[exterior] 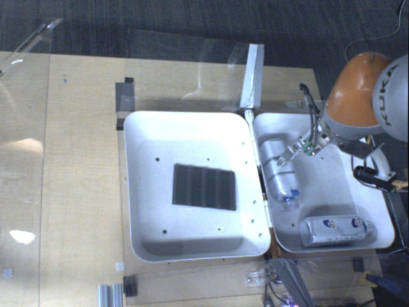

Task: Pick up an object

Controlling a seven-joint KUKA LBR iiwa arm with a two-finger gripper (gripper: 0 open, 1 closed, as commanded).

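A clear plastic bottle (278, 170) with a blue cap lies on its side along the left wall of the right bin (377, 235). A grey oblong case (335, 230) rests near that bin's front edge. A dark ribbed rectangular pad (204, 186) lies flat in the middle of the left bin (137, 171). My gripper (305, 148) hangs over the back half of the right bin, just right of the bottle's upper end, under the arm's orange band (355, 93). Nothing is visibly held.
A metal bar (252, 75) stands behind the seam between the two bins. Cables (374, 178) trail along the right bin's right rim. The wooden bench (64, 171) stretches to the left, with clamps (126, 94) at the left bin's corners.
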